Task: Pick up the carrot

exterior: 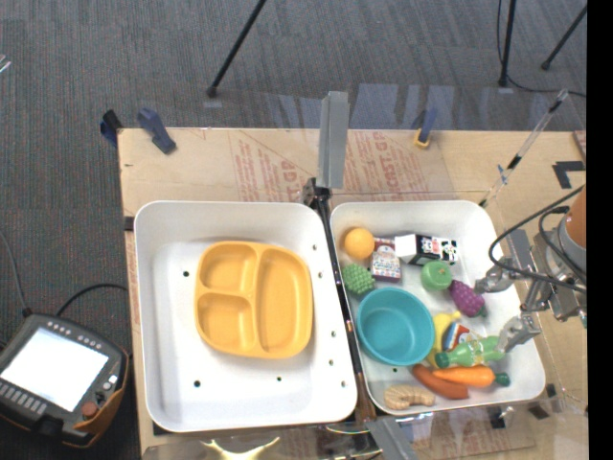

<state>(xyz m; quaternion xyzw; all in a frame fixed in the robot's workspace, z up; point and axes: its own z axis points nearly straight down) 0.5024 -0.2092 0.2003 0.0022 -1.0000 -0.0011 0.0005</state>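
Two shallow white bins are seen side by side on a bench. The left bin (163,257) holds a yellow compartment plate (255,298), lying flat near the middle of the bin.

The right bin (479,220) is crowded with toy items. A teal bowl (395,326) stands upright left of centre. An orange ball (359,242) is located near the back left corner, with a green knobbly item (358,279) just in front of it. A small printed carton (386,262) and a black-and-white carton (429,248) are placed along the back. A green round item (437,275) and a purple bunch of grapes (467,297) lie to the right of the bowl. A green bottle (469,354) lies on its side near the front right.

The carrot (448,380) is found at the front of the right bin, lying on its side, in front of the bowl and just in front of the green bottle. A tan biscuit-like item (409,397) lies just beside its left end.

The gripper (509,307) is observed over the right side of the right bin, its two fingers spread apart with nothing between them. It is positioned behind and to the right of the carrot, apart from it.
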